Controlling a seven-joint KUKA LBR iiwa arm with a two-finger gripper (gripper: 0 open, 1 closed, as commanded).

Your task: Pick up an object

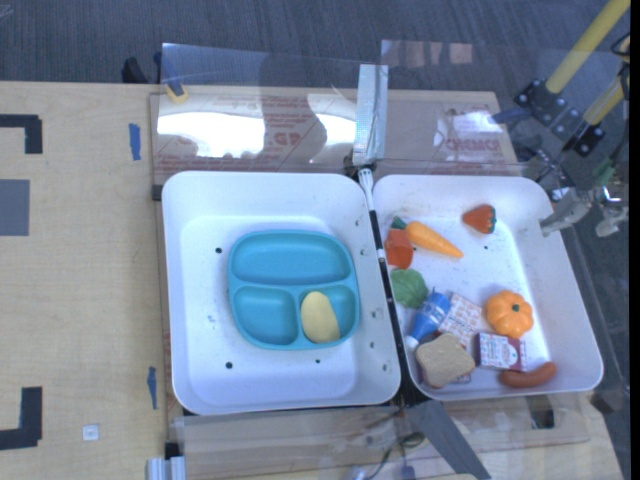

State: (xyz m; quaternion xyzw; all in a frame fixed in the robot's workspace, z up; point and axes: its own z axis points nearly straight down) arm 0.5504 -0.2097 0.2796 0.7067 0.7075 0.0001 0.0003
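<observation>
I see the gripper (580, 208) hanging at the far right, just outside the right bin (575, 298), and I cannot tell how its jaws stand. In that bin lie a carrot (433, 239), strawberry (480, 218), pumpkin (509, 313), bread (445, 360) and sausage (527, 375). The left bin (190, 268) holds a blue tray (270, 268) with a potato (320, 317) in its near right compartment.

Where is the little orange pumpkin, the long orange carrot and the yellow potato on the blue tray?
small orange toy pumpkin (509, 313), camera view, middle of its round body
long orange toy carrot (433, 239), camera view, middle of its length
yellow toy potato (320, 317), camera view, centre of its top
</observation>
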